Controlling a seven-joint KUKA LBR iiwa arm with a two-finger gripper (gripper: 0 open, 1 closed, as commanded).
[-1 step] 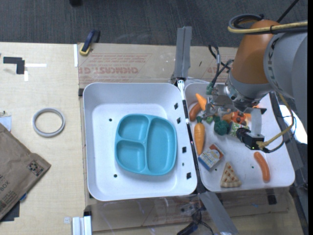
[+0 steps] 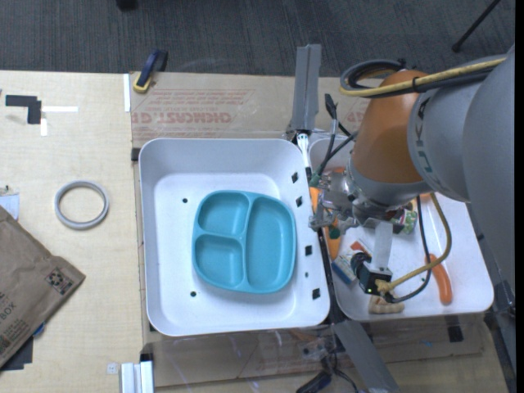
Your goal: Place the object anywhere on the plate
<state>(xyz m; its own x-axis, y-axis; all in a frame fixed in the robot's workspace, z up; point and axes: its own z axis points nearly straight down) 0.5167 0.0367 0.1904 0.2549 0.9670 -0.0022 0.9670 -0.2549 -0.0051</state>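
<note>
Plate (image 2: 244,241) in one bin (image 2: 164,219), claw (image 2: 332,215) over adj. bin (image 2: 468,252)

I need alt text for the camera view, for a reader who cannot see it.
A grey robot arm with an orange band reaches over the right shallow white bin, where a small orange carrot-shaped object lies. The left shallow white bin holds a turquoise plastic plate with three compartments, nothing on it.

Teal plate (image 2: 244,241), white bin (image 2: 164,219), grey-and-orange arm (image 2: 467,137)
</note>
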